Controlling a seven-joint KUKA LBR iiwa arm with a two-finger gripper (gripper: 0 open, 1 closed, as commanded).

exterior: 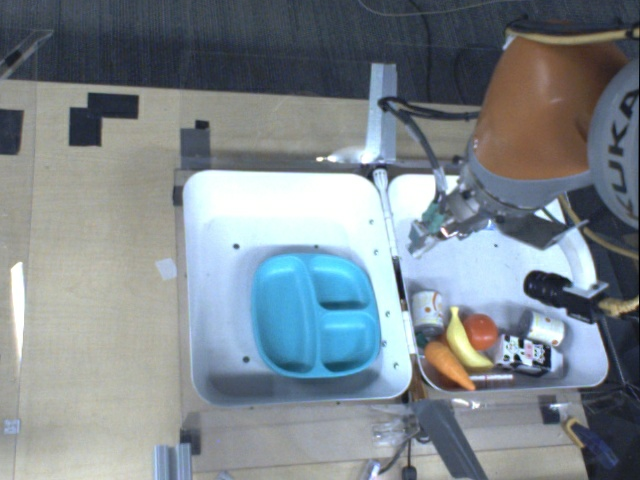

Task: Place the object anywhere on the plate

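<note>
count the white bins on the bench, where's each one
2. The left bin holds the blue plate. The right bin sits directly beside it, with a banana, a carrot and other small items along its near edge; the gripper hangs above it.

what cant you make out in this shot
- Gripper, camera view: too small and blurred to tell how it is set.
- Back of the right white bin: hidden under the grey and orange arm.
- Small black and white box: print too small to read.
</note>
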